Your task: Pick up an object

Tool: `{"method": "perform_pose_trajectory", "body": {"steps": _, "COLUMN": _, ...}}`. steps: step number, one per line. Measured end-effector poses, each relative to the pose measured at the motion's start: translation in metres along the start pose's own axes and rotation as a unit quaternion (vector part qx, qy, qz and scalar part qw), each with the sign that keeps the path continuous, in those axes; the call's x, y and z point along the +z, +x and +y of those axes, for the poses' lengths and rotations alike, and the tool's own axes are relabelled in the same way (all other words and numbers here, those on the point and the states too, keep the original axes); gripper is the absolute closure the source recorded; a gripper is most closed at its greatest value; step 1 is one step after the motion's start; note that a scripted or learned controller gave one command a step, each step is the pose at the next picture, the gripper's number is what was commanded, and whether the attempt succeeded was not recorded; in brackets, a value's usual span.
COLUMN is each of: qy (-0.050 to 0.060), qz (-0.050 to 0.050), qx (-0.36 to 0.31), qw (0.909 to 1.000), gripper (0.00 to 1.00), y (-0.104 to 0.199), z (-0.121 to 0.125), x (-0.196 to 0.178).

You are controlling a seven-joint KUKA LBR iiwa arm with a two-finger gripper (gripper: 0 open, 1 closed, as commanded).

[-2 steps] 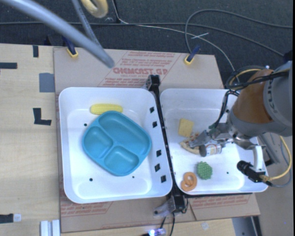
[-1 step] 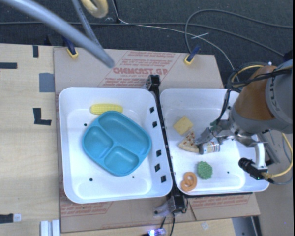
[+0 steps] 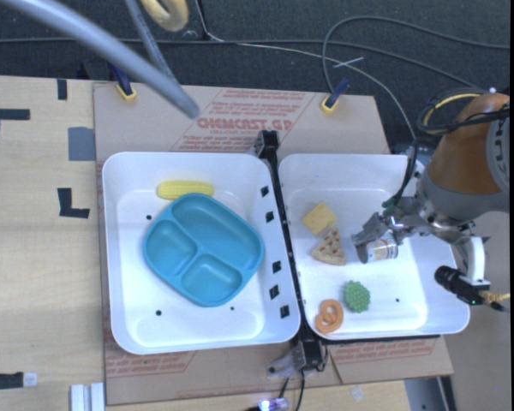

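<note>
The end effector [image 3: 375,240] hangs low inside the right bin [image 3: 428,315], reaching in from the right below the grey arm [image 3: 450,199] with its orange band [image 3: 471,139]. Whether it is spread or pressed together cannot be told from this slanted view; a small pale cylindrical part sits at its tip, and it is unclear whether that belongs to the tool or is something carried.

Just to its left lies a pizza slice [image 3: 330,248], a tan wedge with darker spots, close to the tip but with no visible contact. Above that slice rests a yellow cheese block [image 3: 319,217]. Below the end effector sits a green broccoli piece [image 3: 356,296], and left of the broccoli, near the bin's front wall, an orange pretzel [image 3: 330,315]. All 4 of these lie on the floor of the right bin, apart from one another.

A black divider [image 3: 278,238] runs between the 2 bins. In the left bin [image 3: 120,315] a blue sectioned plate [image 3: 204,248] with 3 compartments lies flat, and a yellow corn cob [image 3: 185,190] lies just behind it, touching or nearly touching its rim.

Both bins rest on a cardboard sheet [image 3: 240,118] printed with red lettering, on the light wooden tabletop [image 3: 34,255].
</note>
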State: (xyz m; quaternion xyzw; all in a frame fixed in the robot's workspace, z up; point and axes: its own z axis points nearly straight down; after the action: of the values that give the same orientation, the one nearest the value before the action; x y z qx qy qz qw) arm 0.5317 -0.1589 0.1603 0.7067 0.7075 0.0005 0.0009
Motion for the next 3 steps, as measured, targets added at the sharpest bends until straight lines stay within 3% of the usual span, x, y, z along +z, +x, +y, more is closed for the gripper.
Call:
{"method": "perform_pose_trajectory", "body": {"steps": 1, "qy": -0.001, "qz": 0.0, "qx": -0.001, "qw": 1.0, "gripper": 1.0, "y": 0.004, "z": 0.003, "x": -0.063}}
{"method": "perform_pose_trajectory", "body": {"steps": 2, "qy": 0.001, "qz": 0.0, "qx": 0.0, "qw": 1.0, "gripper": 1.0, "y": 0.004, "z": 0.003, "x": -0.088}}
{"method": "perform_pose_trajectory", "body": {"steps": 3, "qy": 0.001, "qz": 0.001, "qx": -0.003, "qw": 1.0, "gripper": 1.0, "y": 0.061, "z": 0.024, "x": -0.091}}
